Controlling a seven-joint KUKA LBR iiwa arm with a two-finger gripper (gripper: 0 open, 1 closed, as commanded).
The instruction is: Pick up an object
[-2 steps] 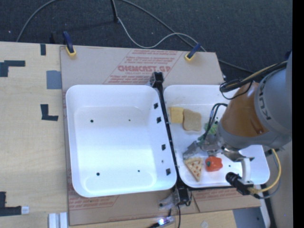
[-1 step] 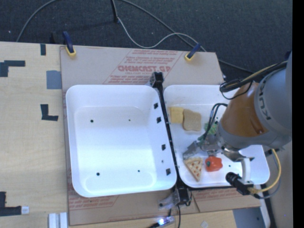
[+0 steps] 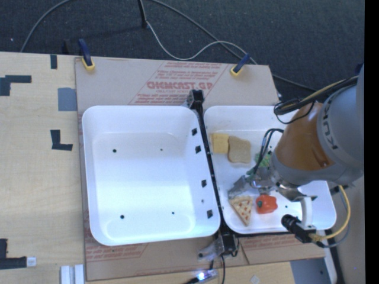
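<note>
In the right bin [image 3: 237,115] lie a yellow cheese block [image 3: 219,143], a tan bread slice [image 3: 240,150], a pizza wedge [image 3: 241,209] and a red tomato-like piece [image 3: 267,203]. A bit of green [image 3: 264,158] peeks out beside the arm. My gripper [image 3: 244,185] hangs low over the bin's middle, just above the pizza wedge and left of the red piece. The wrist hides much of it, and nothing shows between its fingers.
The left bin [image 3: 95,123] lies beside the right one, with a black clip divider [image 3: 204,158] between them. The arm's orange band [image 3: 302,147] and grey body cover the right bin's right side. Cables run across the dark floor at the back.
</note>
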